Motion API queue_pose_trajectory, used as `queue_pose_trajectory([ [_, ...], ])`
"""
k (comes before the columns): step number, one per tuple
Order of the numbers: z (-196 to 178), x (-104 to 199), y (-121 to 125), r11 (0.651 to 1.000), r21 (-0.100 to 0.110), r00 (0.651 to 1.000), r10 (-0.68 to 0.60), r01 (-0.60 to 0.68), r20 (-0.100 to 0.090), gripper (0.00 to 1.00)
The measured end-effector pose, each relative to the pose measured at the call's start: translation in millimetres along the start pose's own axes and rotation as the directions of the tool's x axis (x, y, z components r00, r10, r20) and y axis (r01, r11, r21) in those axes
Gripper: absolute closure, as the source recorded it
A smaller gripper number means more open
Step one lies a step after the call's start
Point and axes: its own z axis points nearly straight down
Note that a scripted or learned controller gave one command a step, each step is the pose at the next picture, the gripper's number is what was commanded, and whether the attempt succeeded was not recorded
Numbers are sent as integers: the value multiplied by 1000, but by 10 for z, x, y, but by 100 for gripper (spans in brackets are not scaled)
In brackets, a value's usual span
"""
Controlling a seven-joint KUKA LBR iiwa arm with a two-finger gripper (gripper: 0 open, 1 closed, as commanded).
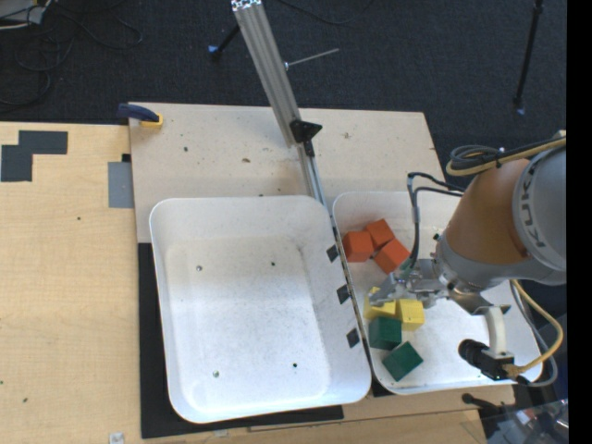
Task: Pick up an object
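Note:
The right bin (435, 373) holds several blocks. Orange blocks (368, 240) lie near its far left side, with another orange block (392, 254) just below them. Yellow blocks (407, 312) sit in the middle, and green blocks (400, 360) lie toward the near edge. My gripper (404, 289) hangs low over the yellow blocks, just below the orange ones. The wrist hides much of the finger area, and I see no block between the fingers.
The left bin (245, 303) stands beside the right one, with a divider with black clips (342, 294) between them. A slanted aluminium bar (273, 72) rises behind the bins. The arm's grey and orange body (504, 220) covers the right bin's right side.

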Motion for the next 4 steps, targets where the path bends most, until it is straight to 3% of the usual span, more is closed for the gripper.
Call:
queue_pose_trajectory([
  [1, -140, -34, 20, 1000, -8, 1000, 7, -7, 5, 100],
  [2, -618, -99, -41, 1000, 8, 1000, 4, -4, 8, 100],
  [3, -1126, -106, -27, 1000, 7, 1000, 0, 0, 8, 100],
  [4, -1142, 292, 125, 1000, 11, 1000, -4, 3, 6, 100],
])
